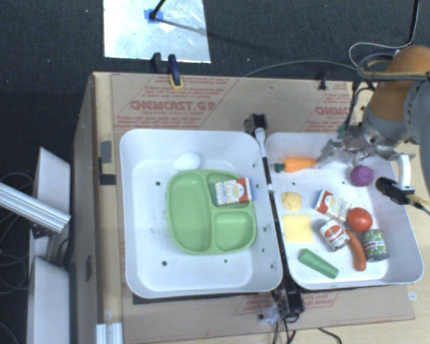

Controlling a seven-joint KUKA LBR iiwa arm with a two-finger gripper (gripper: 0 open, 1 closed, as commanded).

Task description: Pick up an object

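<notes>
1. Worktop [201, 95]: a board-covered bench carrying two shallow white bins side by side, the left bin [147, 264] and the right bin [408, 260].
2. Left bin contents: a green divided tray [201, 224] with a small carton [231, 190] resting in its upper right compartment; a white egg-shaped item [187, 160] lies just beyond the tray's far edge.
3. Right bin contents: a toy carrot [299, 165] at the far left, a purple ball [362, 175] near the far wall, a small yellow piece [292, 201], a yellow slab [298, 228], a green block [317, 263], a second carton [332, 205], a small can [334, 235], a tomato [360, 218], a sausage [357, 252] and a dark green can [375, 244].
4. Arm [405, 84]: enters from the right, wrist lowered over the far side of the right bin.
5. Claw [344, 150]: low, between the carrot's blunt end and the purple ball, near both. Whether it is apart or together cannot be told at this resolution.
6. Progress (judgement): no object is seen held or raised; all candidates rest in their bins. The approach appears under way; securing an object and lifting it remain.
</notes>
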